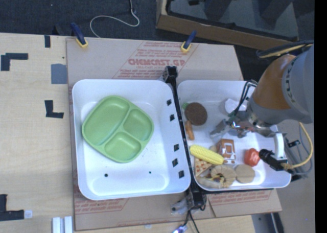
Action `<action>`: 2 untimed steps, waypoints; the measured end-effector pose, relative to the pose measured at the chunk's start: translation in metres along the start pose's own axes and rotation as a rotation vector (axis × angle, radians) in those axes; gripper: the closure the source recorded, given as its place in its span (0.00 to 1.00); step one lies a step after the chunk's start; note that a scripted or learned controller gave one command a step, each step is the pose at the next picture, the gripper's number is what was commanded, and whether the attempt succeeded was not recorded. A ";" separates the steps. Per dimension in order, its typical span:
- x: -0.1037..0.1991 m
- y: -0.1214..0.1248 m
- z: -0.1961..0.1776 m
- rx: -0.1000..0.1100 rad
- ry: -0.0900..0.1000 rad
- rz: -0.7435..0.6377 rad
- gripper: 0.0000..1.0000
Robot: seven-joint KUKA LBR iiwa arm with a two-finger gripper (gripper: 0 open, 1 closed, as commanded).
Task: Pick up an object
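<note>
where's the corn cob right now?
In the camera view the corn cob lies in the right bin, near its left wall and toward the front, just below the brown patty and left of the small carton.

Two white bins were seen: the left bin [87,176] carried a light green divided plate [117,129], and the right bin [278,180] a mix of toy foods. A dark brown round patty [195,113], a yellow corn cob [206,154], a red tomato [251,157] and a tan round cookie [245,173] were noted. An orange and white carton [226,149] was seen. The arm [286,91] was coloured grey with an orange band. Brown cardboard [148,63] with red lettering was laid under the bins, held by blue and yellow clamps [78,35].
</note>
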State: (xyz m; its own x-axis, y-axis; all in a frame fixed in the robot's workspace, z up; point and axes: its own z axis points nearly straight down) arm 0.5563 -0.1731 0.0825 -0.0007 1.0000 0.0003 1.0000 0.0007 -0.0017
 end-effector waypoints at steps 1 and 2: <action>0.059 0.057 0.000 -0.002 -0.001 -0.008 0.00; 0.077 0.112 0.001 0.011 -0.005 -0.008 0.00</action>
State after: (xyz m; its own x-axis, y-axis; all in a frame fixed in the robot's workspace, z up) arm 0.6681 -0.0963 0.0815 -0.0085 1.0000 -0.0043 0.9999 0.0084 -0.0128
